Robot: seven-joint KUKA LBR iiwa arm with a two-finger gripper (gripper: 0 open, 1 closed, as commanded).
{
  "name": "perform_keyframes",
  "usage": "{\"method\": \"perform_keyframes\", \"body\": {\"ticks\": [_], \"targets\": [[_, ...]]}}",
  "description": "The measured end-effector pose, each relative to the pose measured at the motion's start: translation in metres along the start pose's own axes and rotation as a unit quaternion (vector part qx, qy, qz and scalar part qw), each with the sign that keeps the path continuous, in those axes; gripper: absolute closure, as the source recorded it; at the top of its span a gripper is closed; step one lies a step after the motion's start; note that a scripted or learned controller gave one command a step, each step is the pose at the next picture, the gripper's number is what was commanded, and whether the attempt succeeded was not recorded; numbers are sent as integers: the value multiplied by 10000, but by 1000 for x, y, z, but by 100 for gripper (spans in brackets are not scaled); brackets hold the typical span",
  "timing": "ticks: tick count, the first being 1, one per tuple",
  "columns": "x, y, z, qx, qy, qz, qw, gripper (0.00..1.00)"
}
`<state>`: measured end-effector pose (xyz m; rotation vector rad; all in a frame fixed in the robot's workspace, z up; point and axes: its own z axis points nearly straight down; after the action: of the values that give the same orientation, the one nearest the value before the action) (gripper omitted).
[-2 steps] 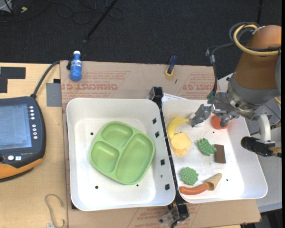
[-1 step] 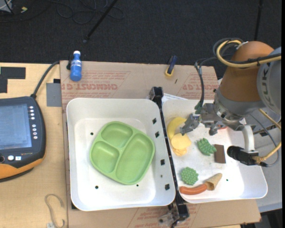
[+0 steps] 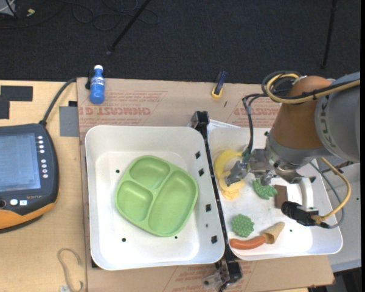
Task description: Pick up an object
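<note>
Yellow plastic banana toy (image 3: 226, 163) lay in the right white bin (image 3: 328, 239); my gripper (image 3: 238, 174) hovered over it, jaws parted, grasping nothing. I judged pickup not yet accomplished.

The arm (image 3: 328, 120) was grey, with a broad orange band above the wrist. Yellow and black cables looped around it. Its gripper (image 3: 246, 172) was dark metal.

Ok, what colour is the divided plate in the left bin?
Light green, plain; the divided plate shows clearly in the camera view.
</note>
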<state>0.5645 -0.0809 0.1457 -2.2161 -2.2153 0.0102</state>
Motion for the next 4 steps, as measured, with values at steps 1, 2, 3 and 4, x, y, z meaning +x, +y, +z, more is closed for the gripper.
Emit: {"method": "perform_keyframes", "body": {"ticks": [1,2,3,4], "targets": [[2,-1,54,-7,1,-4,10000,0],[-1,-1,41,-15,4,38,10000,100],[-6,-2,-2,-53,-6,36,10000,100],[-8,3,-45,-60,-6,-10,10000,100]]}}
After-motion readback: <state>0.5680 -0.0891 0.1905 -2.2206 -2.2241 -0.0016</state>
